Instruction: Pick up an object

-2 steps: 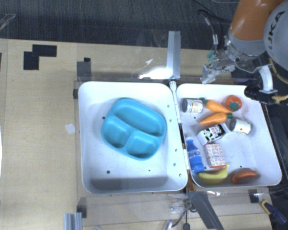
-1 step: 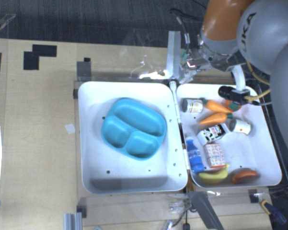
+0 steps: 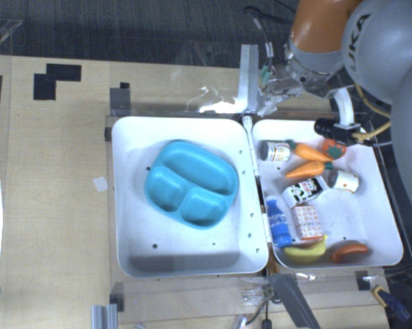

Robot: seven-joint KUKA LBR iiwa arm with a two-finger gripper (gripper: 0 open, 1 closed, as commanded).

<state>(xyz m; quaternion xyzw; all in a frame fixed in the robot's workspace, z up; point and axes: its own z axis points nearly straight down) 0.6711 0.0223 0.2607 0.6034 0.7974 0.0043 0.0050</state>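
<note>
Banana (image 3: pixel 307 251) lies at front edge of R bin (image 3: pixel 387 204), beside brown item (image 3: pixel 348 251). Gripper (image 3: pixel 273 91) hangs above back rim btwn bins; finger state: cannot tell. Carrots (image 3: pixel 312 160), small can (image 3: pixel 277 151) sit near it. L bin (image 3: pixel 127 204) holds blue tray (image 3: pixel 190 182).

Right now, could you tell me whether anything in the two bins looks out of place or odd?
Nothing looks spilled or broken. The blue divided tray lies alone in the left bin, skewed to the walls; the right bin holds a loose jumble, including carrots and a banana.
</note>
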